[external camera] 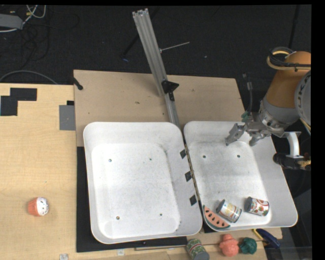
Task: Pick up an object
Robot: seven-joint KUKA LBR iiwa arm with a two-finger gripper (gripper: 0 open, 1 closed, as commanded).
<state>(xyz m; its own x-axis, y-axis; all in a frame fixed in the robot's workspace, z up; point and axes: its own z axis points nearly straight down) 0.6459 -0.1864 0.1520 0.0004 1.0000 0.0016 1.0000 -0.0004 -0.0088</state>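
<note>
On the far left, a small orange and white ball (37, 206) lies alone on the pale wooden tabletop (30, 152), well apart from both bins and outside the arm's working area; it looks stray rather than placed.

The left bin (96, 137) is a shallow white tray on a brown board (117, 96). A slanted metal rail (155, 56) runs from the dark background down to the seam between the bins, where black clips (189, 175) join the rims, presumably to keep the bins from sliding.

The right bin (223, 167) holds the candidates for picking, all grouped at its near edge: a watermelon slice (214, 219) against the rim, a tin can (229, 210) lying on its side just beside it, and a second can (257, 206) with a red and white label, also tipped over, near the right corner. Beyond the near rim, on the bench, sit a dark can (194, 248), a pink toy (229, 245) and a green toy (248, 246), probably out of play.

The gripper (244, 136) hangs above the far end of the right bin, fingers spread apart, nothing between them, well apart from the cans. Judged so, no pick has been made; the arm (284, 91) must travel toward the near edge.

The surroundings are dark flooring with loose cables (30, 12) at top left.
</note>
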